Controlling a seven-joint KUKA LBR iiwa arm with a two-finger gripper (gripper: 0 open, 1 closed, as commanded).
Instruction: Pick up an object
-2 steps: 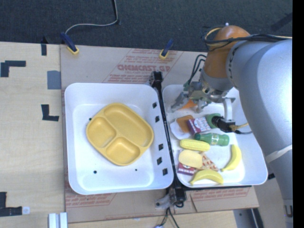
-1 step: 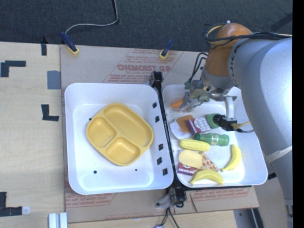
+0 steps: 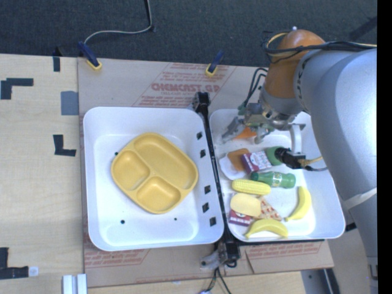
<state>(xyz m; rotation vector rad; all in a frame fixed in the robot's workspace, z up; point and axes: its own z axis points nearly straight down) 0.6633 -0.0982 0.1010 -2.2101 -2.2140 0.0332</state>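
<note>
My gripper point(image 3: 244, 130) hangs low over the far left part of the right bin point(image 3: 324, 222), reaching in from the right. Its fingers point(image 3: 231, 130) look spread, so it is open. A small orange piece point(image 3: 252, 131) lies just under it; I cannot tell whether they touch. Close in front lie a brown piece point(image 3: 237, 158) and a purple and white packet point(image 3: 257, 161). Further forward are a corn cob point(image 3: 250, 187), a green bottle point(image 3: 275, 179), a pale yellow block point(image 3: 245, 204), a pizza slice point(image 3: 267, 210) and two bananas point(image 3: 267, 227) point(image 3: 300, 203).
In the left bin point(image 3: 98, 219) rests a yellow divided plate point(image 3: 154, 172). A black divider point(image 3: 207, 158) runs between the two bins. My grey arm covers the right bin's right side. Cardboard and bench surround the bins.
</note>
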